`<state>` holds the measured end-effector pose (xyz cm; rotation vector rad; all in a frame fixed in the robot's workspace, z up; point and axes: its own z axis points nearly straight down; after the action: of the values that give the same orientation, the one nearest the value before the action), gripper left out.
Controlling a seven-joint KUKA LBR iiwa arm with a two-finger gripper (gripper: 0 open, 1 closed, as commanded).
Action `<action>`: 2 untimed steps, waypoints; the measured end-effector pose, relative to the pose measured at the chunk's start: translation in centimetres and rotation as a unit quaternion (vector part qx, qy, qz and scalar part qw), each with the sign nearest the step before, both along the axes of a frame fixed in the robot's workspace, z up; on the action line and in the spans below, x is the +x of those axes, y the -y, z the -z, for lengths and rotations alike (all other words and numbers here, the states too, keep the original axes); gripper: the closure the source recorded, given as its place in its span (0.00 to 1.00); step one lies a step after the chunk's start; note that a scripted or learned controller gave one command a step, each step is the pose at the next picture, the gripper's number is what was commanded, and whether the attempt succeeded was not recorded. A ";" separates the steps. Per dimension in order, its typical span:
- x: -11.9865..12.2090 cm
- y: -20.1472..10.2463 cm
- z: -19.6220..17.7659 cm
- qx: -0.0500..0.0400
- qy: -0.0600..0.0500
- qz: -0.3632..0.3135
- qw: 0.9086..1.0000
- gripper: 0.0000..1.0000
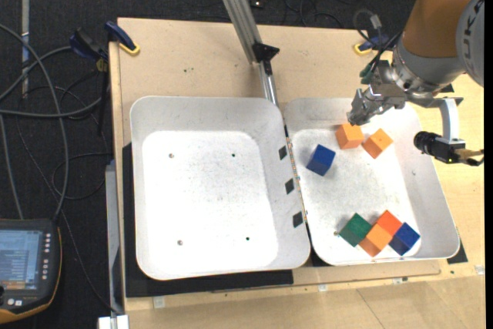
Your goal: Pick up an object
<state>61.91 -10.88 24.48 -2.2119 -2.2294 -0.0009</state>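
Plywood bench point(200, 50): looking like bare pale board, flat and matte, and it's carrying both trays.

Left bin point(146, 166): sitting there as a shallow white plastic tray with rounded corners, a bit speckled with dust on the floor.

Right bin point(439, 204): same white tray, touching the left one along the middle seam, and this is where all the blocks are lying.

Arm: reaching in from the right, grey casing with a glossy orange band above the wrist.

Gripper point(359, 116): hovering at the far edge of the right bin, tip just beside the orange cube point(349, 135). From where I'm standing I honestly can't tell how it's set, it's just a dark lump at this angle, and I'm not seeing anything caught in it.

Likely target: that orange cube, sitting nearly touching a second orange cube point(377, 143).

Doing it well: I'm guessing it should be dropping straight over the near cube and squaring up to its flat faces, so it isn't nudging the neighbour.

Blue cube point(321, 159): lying alone nearer the seam, easiest grab if you ask me.

Front cluster: green cube point(356, 229), two more orange ones and a blue one packed tight, all small hard-edged blocks, painted-looking.
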 end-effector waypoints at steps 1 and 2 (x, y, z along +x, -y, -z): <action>1.1 -5.5 -0.8 0.000 0.001 0.000 1.000 1.00; 2.0 -10.9 -1.4 0.000 0.002 0.000 1.000 1.00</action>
<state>63.93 0.05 25.86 -2.2126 -2.2318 -0.0051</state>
